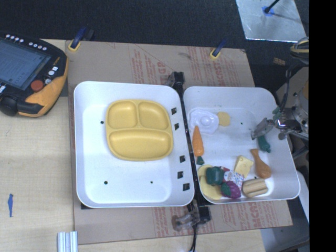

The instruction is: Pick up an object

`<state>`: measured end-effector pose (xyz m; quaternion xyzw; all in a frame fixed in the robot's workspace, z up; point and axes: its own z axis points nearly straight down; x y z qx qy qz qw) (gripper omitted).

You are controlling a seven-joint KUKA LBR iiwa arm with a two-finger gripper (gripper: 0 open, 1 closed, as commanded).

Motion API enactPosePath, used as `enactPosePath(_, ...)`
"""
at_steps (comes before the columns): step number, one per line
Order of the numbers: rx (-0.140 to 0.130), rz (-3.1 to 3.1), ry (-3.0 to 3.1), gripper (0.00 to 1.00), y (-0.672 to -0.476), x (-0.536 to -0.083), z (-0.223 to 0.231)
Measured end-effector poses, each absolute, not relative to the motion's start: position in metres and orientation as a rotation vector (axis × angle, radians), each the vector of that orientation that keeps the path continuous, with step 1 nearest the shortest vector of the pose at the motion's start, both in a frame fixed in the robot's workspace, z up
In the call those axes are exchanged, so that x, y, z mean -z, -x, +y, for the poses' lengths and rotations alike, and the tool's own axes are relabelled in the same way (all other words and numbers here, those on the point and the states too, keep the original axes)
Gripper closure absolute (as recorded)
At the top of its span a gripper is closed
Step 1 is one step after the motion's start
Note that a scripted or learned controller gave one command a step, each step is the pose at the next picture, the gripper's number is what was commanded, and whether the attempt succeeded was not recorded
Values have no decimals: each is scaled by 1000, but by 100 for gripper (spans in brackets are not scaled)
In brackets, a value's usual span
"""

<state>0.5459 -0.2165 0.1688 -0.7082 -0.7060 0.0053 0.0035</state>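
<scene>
gripper over right bin | maybe touching green object

Even overhead light falls across the bench, bright without being harsh. The two white bins run close to washed out: the left bin shows a soft grey shading along its far and left inner walls, while the right bin glows palest at its far side. The yellow divided plate casts only a thin shadow. A square patch of floor at far right reflects a pale glare; the carpet around it sinks to near black. Detail is soft throughout, and the small toys in the right bin blur together at their edges.
</scene>
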Motion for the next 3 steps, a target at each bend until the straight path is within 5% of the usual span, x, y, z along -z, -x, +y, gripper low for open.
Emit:
enactPosePath(1,-10,-2219,2209,0,-524,-87,-205)
enactPosePath(2,-6,-2228,2213,100,-526,-103,-208)
enactPosePath(3,7,-2235,2211,100,-597,-140,-152)
